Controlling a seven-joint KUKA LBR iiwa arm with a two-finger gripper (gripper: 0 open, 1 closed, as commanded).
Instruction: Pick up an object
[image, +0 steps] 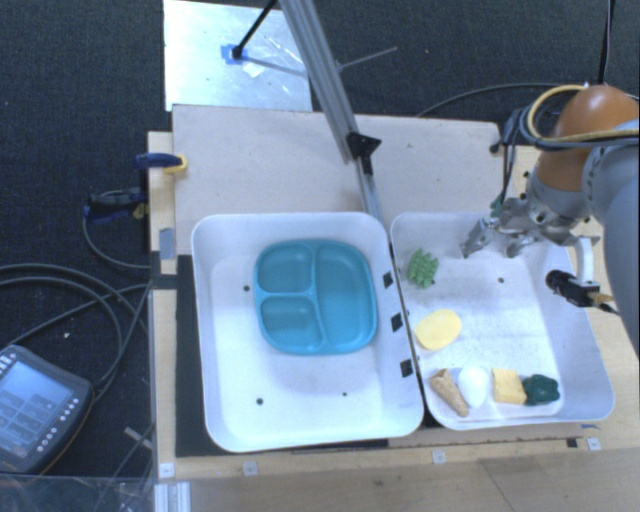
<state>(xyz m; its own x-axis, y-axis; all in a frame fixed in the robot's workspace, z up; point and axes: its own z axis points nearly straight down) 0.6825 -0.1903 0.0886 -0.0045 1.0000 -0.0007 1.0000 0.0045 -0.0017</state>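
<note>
My gripper hangs over the far edge of the right bin, fingers spread open with nothing between them. A green bumpy piece lies to its left, near the bin's left wall. A yellow rounded piece sits lower down. Along the near wall lie a brown cone, a white egg shape, a yellow block and a dark green piece. All of these objects rest on the bin floor, apart from the gripper.
The left bin holds a teal divided plate. A slanted metal pole crosses above the bench down to the wall between the bins. A black part of the arm juts over the right bin's right side.
</note>
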